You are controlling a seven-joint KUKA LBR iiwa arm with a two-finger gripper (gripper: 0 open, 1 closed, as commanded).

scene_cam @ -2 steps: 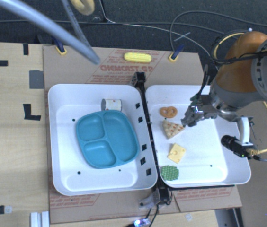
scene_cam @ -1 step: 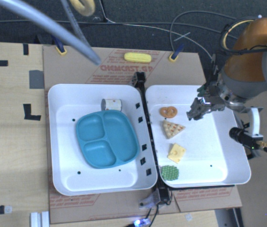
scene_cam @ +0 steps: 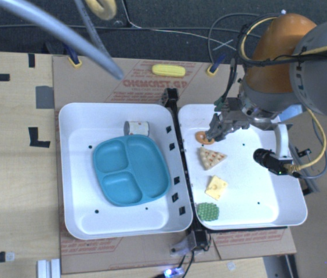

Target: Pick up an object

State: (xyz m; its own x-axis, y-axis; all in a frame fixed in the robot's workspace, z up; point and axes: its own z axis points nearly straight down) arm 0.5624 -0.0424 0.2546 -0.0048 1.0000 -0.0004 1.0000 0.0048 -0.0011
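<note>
Here, item one: gripper (scene_cam: 212, 134), dark, lowered into the far left part of the right bin (scene_cam: 250, 181), its tip just beside or touching a small orange-brown round piece (scene_cam: 200, 137); whether it is spread or closed cannot be told, and no thing shows in its grasp. The round piece lies on the bin floor close to the wall shared with the other bin. Item two: tan triangular wedge (scene_cam: 211, 157) with darker spots, flat, just nearer the camera than the round piece. Item three: pale yellow wedge (scene_cam: 216, 187), nearer again, apart from the triangle. Item four: green round textured piece (scene_cam: 208, 211), by the near left corner of the same bin. Item five: arm (scene_cam: 279, 45), grey with an orange band, entering from the right above the bin's far edge. Item six: left bin (scene_cam: 79, 172), holding a blue divided plate (scene_cam: 131, 170) of three compartments, and a small grey and white cylinder (scene_cam: 136, 127) on its side at the plate's far rim. Item seven: brown cardboard sheet (scene_cam: 146, 86) under both bins, bearing a yellow oblong piece (scene_cam: 168, 70) beyond them. Item eight: pale wooden worktop (scene_cam: 13, 172) beneath all.
</note>
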